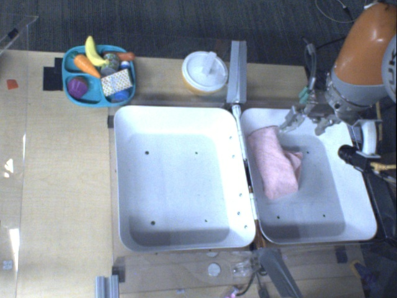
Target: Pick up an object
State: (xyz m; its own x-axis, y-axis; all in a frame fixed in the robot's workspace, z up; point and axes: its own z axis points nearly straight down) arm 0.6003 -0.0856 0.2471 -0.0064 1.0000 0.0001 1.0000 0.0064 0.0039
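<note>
The pink cloth (273, 162) lies bunched in the right bin (329, 228), against its left wall, long axis running front to back. The pincer (305, 121) hovers just beyond the cloth's far right corner (fingers splayed open, holding nothing).

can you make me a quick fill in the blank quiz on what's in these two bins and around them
1. The crumpled pink cloth lies in the ____ white bin as the camera sees it.
2. The end effector hangs above that bin's ____ edge.
3. The round white and yellow lidded container stands on the bench ____ the bins.
4. The yellow toy banana lies in a ____ tray.

Missing words: right; far; beyond; blue
</note>
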